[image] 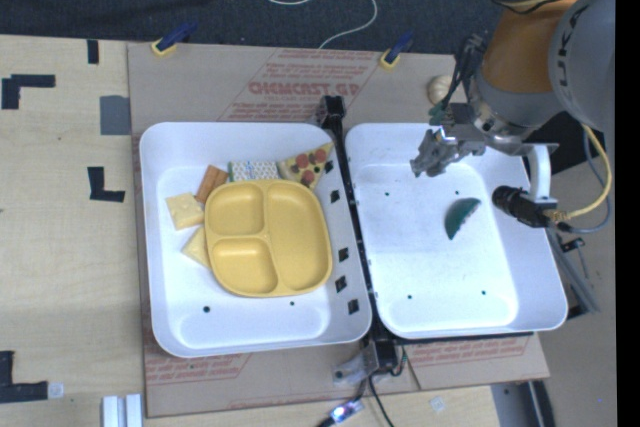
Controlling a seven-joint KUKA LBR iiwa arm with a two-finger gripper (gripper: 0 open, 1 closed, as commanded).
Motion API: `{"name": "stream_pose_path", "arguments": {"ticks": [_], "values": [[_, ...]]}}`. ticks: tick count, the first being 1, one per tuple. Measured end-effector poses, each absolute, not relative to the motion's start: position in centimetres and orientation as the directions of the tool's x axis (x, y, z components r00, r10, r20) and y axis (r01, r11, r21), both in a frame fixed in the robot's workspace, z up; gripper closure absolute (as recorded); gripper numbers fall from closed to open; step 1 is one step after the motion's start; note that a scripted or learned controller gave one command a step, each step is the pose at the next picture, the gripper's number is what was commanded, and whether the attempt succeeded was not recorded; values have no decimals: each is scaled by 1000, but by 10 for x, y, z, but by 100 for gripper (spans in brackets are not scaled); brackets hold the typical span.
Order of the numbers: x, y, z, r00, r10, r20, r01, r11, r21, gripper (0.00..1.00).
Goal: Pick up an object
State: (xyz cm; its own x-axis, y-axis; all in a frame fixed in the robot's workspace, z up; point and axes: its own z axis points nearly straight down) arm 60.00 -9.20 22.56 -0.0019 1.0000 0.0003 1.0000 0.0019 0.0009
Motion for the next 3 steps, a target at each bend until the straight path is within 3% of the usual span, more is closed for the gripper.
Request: {"name": "stream_pose_path", "arguments": {"ticks": [1, 2, 3], "values": [[545, -90, 228, 2, 1000, 0, 1000, -2, -5, 100], [524, -70, 214, -1, 1000, 1, 1000, 1, -5, 100], [532, -67, 224, -2, 1000, 0, 1000, 2, -1, 100]]}}
